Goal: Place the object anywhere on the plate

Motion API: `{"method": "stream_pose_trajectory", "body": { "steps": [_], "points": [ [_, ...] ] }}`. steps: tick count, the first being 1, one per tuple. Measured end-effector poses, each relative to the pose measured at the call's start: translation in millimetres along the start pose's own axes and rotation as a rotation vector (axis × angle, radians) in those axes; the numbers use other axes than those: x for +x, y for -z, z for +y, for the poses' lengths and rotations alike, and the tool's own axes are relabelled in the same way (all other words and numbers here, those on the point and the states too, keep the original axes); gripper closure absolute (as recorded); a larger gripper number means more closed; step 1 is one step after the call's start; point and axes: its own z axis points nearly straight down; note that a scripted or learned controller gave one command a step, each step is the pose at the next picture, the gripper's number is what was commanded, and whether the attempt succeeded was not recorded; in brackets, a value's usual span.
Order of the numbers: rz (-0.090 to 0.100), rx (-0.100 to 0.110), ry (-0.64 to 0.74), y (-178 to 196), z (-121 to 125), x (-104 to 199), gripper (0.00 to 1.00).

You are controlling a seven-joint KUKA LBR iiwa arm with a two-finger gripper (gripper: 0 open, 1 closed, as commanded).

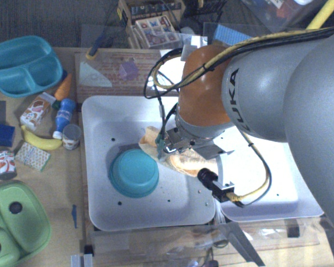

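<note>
Gripper low in left bin, finger state hidden, bread-like object just beneath, blue plate beside

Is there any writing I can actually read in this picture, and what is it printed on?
"KUKA": dark letters running down the grey robot arm, partly cut off at the edge.
Small box, white and blue bottle, small can left of the bins: print too blurred to read.
Boxes at the back: pictures and print, unreadable.
</note>
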Motion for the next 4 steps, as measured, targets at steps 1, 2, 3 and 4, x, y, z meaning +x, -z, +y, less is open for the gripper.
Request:
{"method": "stream_pose_trajectory", "body": {
  "steps": [1,2,3,4],
  "points": [
    [-0.001,-0.004,0.07,7,12,39,1.0],
    [-0.002,-0.005,0.297,29,27,60,1.0],
    [-0.002,-0.006,0.297,29,27,60,0.0],
    [-0.003,-0.01,0.293,39,28,57,1.0]
  ]
}}
